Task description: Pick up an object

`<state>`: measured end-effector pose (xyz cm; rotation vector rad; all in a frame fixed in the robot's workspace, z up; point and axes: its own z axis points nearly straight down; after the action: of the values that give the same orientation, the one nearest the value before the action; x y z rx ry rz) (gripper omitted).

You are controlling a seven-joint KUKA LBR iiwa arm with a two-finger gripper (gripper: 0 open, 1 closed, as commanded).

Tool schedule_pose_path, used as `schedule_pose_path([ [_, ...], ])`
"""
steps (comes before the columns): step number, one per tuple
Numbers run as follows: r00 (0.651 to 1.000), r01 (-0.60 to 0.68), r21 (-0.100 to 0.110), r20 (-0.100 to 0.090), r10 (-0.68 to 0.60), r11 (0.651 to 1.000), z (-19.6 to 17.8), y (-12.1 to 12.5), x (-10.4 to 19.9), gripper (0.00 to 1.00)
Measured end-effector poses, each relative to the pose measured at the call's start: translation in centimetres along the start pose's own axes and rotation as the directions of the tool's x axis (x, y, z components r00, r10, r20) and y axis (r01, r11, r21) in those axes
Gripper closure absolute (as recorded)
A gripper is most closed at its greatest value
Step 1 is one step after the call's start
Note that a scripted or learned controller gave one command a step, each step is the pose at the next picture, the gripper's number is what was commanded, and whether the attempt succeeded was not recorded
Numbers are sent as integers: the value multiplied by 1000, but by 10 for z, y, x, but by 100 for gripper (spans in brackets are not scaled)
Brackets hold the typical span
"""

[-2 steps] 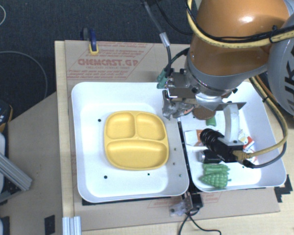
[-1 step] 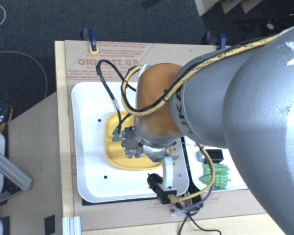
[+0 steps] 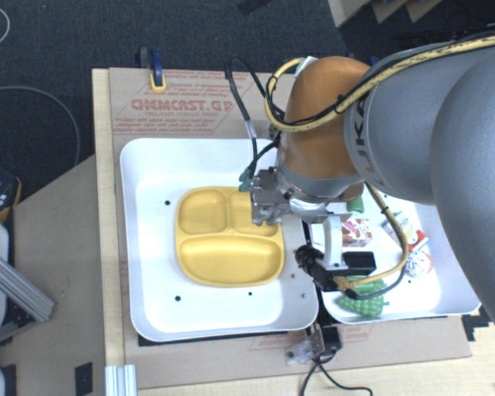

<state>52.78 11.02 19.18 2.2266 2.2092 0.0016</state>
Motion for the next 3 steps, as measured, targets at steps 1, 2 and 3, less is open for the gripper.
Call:
schedule_pose_path([
  [1, 1000, 13, -8, -9, -13, 1000, -129, -43, 28, 100],
  [2, 1000, 10, 10, -3, -10, 1000, -96, -33, 55, 100],
  [3, 1000, 8, -11, -8, -8, 1000, -227, -47, 29, 100],
])
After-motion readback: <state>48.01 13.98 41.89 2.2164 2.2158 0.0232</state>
